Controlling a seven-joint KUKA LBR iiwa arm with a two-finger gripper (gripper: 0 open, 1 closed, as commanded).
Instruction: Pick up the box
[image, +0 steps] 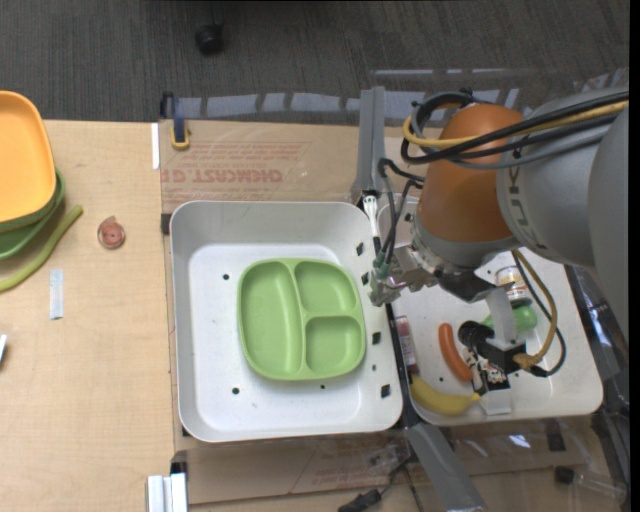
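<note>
A small box with dark and red print lies near the front of the right bin, partly hidden by the robot's own hardware. The arm's wrist hangs over the back left part of that bin. My gripper reaches down at the wall between the two bins, left of the box and apart from it. Nothing shows between its tips.
The right bin also holds a banana, an orange-red sausage, a green-capped bottle, a white piece and a thin pink item by the left wall. A green divided plate lies in the left bin.
</note>
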